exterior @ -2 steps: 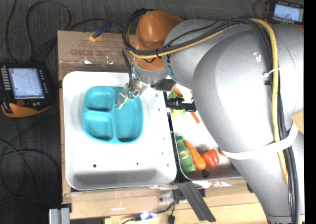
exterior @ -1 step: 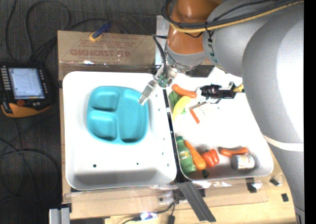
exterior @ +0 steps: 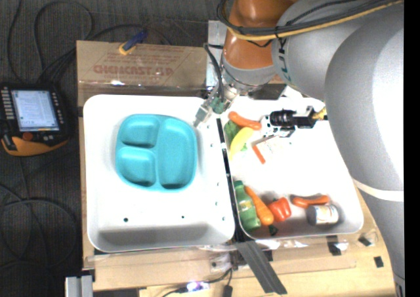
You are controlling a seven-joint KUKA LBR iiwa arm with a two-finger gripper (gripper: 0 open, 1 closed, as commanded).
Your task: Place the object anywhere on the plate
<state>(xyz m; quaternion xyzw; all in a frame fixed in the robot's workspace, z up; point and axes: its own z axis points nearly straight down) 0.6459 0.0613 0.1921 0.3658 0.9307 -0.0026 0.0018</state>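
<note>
Left of the claw (exterior: pixel 209 109): shallow white plastic bin (exterior: pixel 105 210) holding the turquoise three-compartment plate (exterior: pixel 158 151). Plate sits just below-left of the claw, nothing on it.

Claw hangs over the top edge of the divide between the two bins, tilted down-left toward the plate's upper right corner. Can't tell if the fingers are open or shut, and can't make out anything between them, so no confirmed grasp.

Right of the claw: second white bin (exterior: pixel 308 171) with the candidates. Closest, just below-right: orange carrot-shaped toy (exterior: pixel 243 120), yellow-green banana-like piece (exterior: pixel 237 138), thin orange stick (exterior: pixel 258 153). Further down along the near wall: green pepper-like toy (exterior: pixel 244 202), orange and red vegetable toys (exterior: pixel 270 210), small silver can (exterior: pixel 324 214).

Judgement: task object not on the plate; either transport or pre-pick. Next move needs a verified grip, then travel left over a compartment and release low.
</note>
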